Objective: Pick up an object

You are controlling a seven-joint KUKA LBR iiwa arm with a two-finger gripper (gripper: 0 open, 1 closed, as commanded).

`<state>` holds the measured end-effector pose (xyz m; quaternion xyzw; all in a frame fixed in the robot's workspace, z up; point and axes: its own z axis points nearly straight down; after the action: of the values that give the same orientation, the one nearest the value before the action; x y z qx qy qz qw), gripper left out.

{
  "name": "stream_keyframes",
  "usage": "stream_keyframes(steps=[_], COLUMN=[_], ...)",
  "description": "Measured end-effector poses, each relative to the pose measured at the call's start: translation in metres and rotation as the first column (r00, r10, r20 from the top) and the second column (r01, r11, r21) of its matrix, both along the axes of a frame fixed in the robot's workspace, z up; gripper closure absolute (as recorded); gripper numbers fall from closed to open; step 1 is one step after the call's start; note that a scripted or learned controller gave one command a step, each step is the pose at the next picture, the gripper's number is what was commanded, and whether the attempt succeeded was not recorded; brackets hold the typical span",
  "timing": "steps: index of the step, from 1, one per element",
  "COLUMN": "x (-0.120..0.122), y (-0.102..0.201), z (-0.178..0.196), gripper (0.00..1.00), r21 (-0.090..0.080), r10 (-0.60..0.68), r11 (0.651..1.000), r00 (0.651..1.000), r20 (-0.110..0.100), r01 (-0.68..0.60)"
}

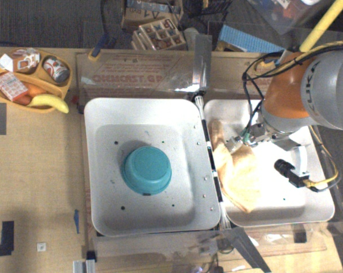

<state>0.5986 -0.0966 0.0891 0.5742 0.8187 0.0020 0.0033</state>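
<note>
Because the tan cloth (239,172) lies limp and crumpled against the left wall of the right bin (319,209), we fear a pinch may catch only a fold and slip. The gripper (240,141) sits at its upper edge; its state we cannot tell. A teal bowl (147,169) rests in the left bin (103,118).

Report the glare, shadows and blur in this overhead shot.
Camera view: soft overall; the right white bin looks washed out near the pale tan cloth; the round teal bowl casts a faint shadow; the clear plastic sheet behind the bins glints.
</note>
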Motion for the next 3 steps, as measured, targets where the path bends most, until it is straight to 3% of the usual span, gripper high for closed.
stream_keyframes(steps=[1, 2, 3], x=[0.001, 0.001, 0.002], y=[-0.001, -0.002, -0.004], z=[0.011, 0.011, 0.022], gripper=[1.00, 0.00, 1.00], r21=[0.001, 0.000, -0.001], r10=[-0.004, -0.005, -0.009], r11=[1.000, 1.000, 1.000], r00=[1.000, 1.000, 1.000], r20=[0.005, 0.006, 0.010], r01=[0.004, 0.005, 0.009])
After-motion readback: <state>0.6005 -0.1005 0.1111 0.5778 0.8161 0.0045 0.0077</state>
